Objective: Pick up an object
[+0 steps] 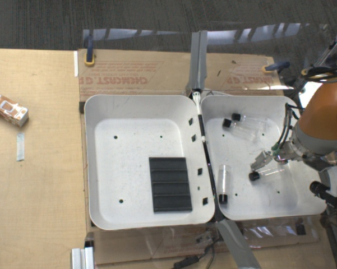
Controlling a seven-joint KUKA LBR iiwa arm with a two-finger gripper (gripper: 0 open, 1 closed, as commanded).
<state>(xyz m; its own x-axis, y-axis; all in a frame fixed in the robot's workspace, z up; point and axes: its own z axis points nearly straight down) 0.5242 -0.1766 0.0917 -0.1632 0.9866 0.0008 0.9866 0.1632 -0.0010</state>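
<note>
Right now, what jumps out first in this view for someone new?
The black ribbed block lying flat in the left bin stands out most against the white. Next, the arm's orange band at the right edge, with the tool low in the right bin among clear vials with black caps. A small brown and white box sits alone on the bench, far left.

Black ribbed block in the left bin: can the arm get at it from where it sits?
Probably yes. The black ribbed block lies flat with nothing on it; the gripper is in the right bin, so it must cross the divider.
</note>
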